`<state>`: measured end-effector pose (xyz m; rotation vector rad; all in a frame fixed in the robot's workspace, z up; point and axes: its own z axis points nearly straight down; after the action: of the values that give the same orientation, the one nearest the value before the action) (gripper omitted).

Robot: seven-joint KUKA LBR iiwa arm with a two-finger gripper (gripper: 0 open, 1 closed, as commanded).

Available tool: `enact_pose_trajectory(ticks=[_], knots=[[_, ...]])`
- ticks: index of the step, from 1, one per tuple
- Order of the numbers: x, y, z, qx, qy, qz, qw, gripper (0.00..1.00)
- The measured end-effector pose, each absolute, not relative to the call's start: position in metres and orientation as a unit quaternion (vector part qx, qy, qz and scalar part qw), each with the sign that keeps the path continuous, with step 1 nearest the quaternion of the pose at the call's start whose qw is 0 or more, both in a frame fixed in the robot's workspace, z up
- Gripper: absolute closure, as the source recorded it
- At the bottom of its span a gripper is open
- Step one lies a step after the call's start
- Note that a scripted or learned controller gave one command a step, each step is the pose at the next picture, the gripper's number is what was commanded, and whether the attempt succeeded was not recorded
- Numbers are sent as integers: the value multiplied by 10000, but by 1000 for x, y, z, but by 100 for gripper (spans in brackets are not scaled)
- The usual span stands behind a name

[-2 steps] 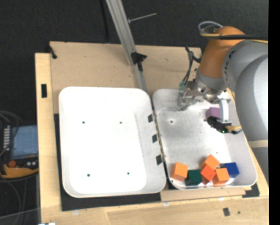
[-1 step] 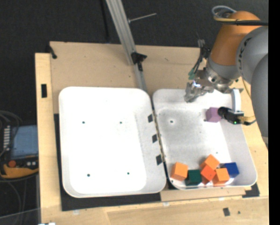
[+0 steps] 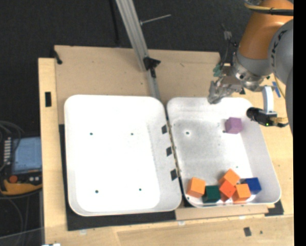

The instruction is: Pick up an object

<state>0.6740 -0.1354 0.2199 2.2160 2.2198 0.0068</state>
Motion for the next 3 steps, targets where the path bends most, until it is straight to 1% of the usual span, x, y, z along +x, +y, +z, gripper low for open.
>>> enact_pose_trajectory(ticks=[1, 2, 3], knots=[[658, -95, 218, 7053, 7089, -3, -1, 100], [634, -49, 212, 7054, 7088, -6, -6, 100], [604, -10, 221, 7048, 7094, 4, -11, 100]])
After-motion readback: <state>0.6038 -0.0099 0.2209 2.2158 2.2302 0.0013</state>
